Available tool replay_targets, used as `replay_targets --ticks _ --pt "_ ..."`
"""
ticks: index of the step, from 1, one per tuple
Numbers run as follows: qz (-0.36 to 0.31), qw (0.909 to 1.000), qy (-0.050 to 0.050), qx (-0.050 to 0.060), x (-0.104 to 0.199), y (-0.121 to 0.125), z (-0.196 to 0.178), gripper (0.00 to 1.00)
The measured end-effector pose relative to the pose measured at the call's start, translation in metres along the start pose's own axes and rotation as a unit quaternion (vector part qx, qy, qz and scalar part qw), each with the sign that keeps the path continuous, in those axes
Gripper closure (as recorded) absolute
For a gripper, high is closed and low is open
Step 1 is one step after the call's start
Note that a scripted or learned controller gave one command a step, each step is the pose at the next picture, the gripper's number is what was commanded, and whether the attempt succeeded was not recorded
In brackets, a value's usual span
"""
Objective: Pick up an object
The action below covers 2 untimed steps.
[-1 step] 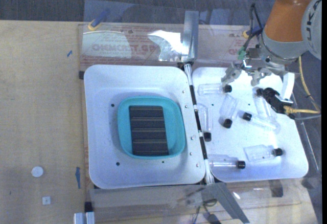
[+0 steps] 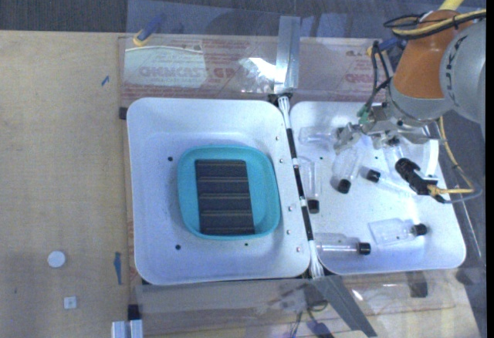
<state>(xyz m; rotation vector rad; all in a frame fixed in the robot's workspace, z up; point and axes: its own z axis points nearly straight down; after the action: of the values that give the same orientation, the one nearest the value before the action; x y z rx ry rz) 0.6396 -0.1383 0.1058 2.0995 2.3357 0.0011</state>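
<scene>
Overhead, the grey arm [image 2: 448,59] with its orange band is reaching in from the right, its gripper [image 2: 369,128] hanging low over the far part of the right bin [image 2: 448,251]; whether it is grasping anything cannot be told. Clear vials with black caps [image 2: 346,174] are lying scattered across that bin. A teal tray [image 2: 187,197] carrying a dark ribbed block [image 2: 224,196] is sitting in the left bin [image 2: 147,174].

A grey arm [image 2: 467,74] with a rounded orange band [image 2: 421,66] above the wrist is observed, yellow and black cables [image 2: 409,24] being looped over the band, with small dark metal fittings noted at the gripper [image 2: 376,128].
</scene>
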Motion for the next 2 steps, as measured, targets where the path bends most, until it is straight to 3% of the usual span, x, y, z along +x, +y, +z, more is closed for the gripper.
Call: replay_targets --ticks 1,2 --pt "-0.012 0.9999 0.008 -0.004 -0.043 -0.046 0.013 0.0" --pt "-0.031 0.9994 0.013 -0.009 -0.051 -0.056 0.015 0.0"
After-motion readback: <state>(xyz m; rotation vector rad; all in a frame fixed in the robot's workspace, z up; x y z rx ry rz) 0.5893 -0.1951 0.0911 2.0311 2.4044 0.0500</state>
